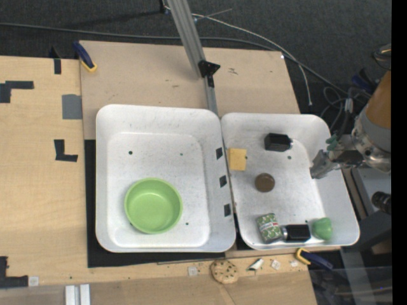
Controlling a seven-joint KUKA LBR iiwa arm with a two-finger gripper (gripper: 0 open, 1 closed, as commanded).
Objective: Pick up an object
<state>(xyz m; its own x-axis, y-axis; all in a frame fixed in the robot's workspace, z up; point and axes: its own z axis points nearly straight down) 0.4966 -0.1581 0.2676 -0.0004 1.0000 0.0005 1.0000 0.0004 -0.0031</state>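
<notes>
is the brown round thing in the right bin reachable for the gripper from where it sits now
Probably yes. The brown round thing lies alone on bare bin floor, apart from its neighbours, and the gripper hangs at the right bin's right wall with nothing between.

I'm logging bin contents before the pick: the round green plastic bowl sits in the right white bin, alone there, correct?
Not quite. The round green plastic bowl sits alone in the left white bin, not the right one. The camera view shows this. The right white bin holds the small items, such as the brown disc and the black block.
</notes>
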